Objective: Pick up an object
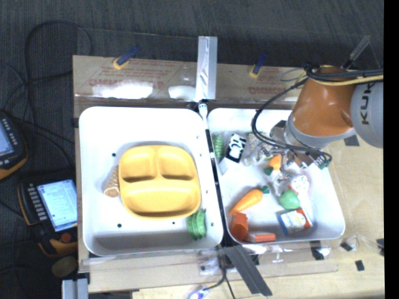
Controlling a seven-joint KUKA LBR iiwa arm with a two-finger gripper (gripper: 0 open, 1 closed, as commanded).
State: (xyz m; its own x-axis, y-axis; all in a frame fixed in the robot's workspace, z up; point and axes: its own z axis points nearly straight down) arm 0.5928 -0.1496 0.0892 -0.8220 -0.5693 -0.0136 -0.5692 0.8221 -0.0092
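Two shallow white bins on a bench, seen from above. Left bin (pixel 93 167): one yellow three-compartment plastic plate (pixel 159 180), partly covering one tan ridged cone-like object (pixel 111 182); one green ribbed toy (pixel 197 224) at the plate's lower right corner. Right bin (pixel 333 220): one orange plastic carrot (pixel 248 200), one small boxed carton with orange label (pixel 293 220), one green rounded toy (pixel 289 199), one black-and-white packet (pixel 234 147), one red-orange object (pixel 243 228) near the front wall. The grey arm with orange band (pixel 324 108) overhangs the right bin; its gripper (pixel 283 167) sits low among small cluttered items, fingers obscured, so opening and any hold cannot be determined.
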